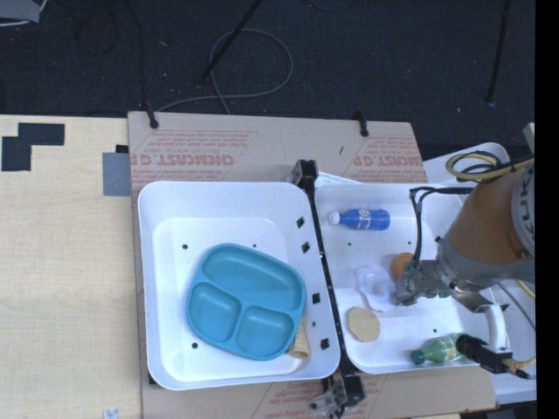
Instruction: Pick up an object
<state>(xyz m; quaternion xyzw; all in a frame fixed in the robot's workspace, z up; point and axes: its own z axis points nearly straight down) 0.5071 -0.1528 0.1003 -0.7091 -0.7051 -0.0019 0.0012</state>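
The gripper hangs low in the right bin, beside a clear plastic cup. Whether its fingers are spread cannot be told. A blue divided plate lies in the left bin.

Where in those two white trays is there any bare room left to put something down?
Left bin: bare strip behind the blue plate. Right bin: open floor between blue bottle and clear cup. Crowded near the gripper, tan disc and green bottle.
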